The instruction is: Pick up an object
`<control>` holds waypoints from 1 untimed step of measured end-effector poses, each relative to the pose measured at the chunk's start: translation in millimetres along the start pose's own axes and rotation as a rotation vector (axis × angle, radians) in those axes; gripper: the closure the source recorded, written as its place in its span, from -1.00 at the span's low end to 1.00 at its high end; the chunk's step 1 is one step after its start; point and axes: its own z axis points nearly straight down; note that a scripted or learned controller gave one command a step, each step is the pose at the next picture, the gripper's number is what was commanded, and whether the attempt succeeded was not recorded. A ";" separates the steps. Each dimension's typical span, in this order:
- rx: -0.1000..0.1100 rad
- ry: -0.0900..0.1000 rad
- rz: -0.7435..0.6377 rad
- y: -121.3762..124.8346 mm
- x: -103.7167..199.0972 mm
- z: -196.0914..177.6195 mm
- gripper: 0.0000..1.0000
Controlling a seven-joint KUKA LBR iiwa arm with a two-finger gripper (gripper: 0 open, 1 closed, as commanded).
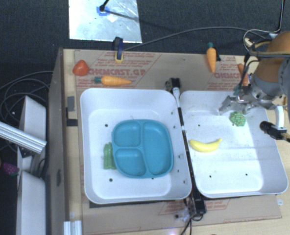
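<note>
The worktop [135,62], a brown board printed with red lettering, spans the middle of the frame and carries two shallow white bins side by side. The left bin [93,106] holds a blue divided plate [142,148] with a small green piece [108,156] lying against the plate's left edge. The right bin [262,175] holds a yellow banana [205,145] near its left-centre and a green bunch-like toy [238,119] toward its upper right. The grey arm [277,67] enters from the upper right of the frame and reaches down into the right bin's upper part. Its claw [239,104] sits right above the green toy, metal fingers splayed apart to either side, and nothing appears between them; whether the tips touch the toy cannot be told. Along the top of the board lie loose toys: a carrot [113,81] and a red-orange piece [80,68] at upper left, and another carrot [211,58] at upper centre-right. Judging by this, the pick is only at the approach stage: the claw is positioned over a likely target, but closing and lifting remain undone.
</note>
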 end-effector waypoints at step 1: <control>-0.003 -0.003 0.002 -17.9 10.8 -9.0 -1.00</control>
